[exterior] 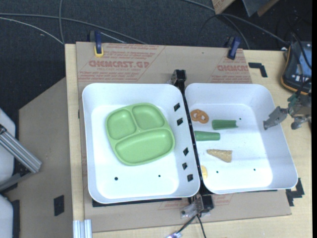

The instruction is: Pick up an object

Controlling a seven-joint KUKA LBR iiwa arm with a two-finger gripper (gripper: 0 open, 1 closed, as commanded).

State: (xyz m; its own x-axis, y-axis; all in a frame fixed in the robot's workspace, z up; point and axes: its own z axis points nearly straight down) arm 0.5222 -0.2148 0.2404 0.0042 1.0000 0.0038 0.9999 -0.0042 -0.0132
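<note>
A green plate [140,140] with three parts sits in the left white bin [94,133]. The right white bin [277,148] sits just beside it. Both rest on a brown board [124,63] on the desk [44,133]. Two blue clamps [98,41] hold the board's far edge.

Pretzel [199,116], two green sticks [224,125], tan wedge [220,155]: right bin [277,148].

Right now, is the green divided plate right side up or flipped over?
Right side up: the green divided plate in the left bin shows three hollow compartments facing the camera.
</note>
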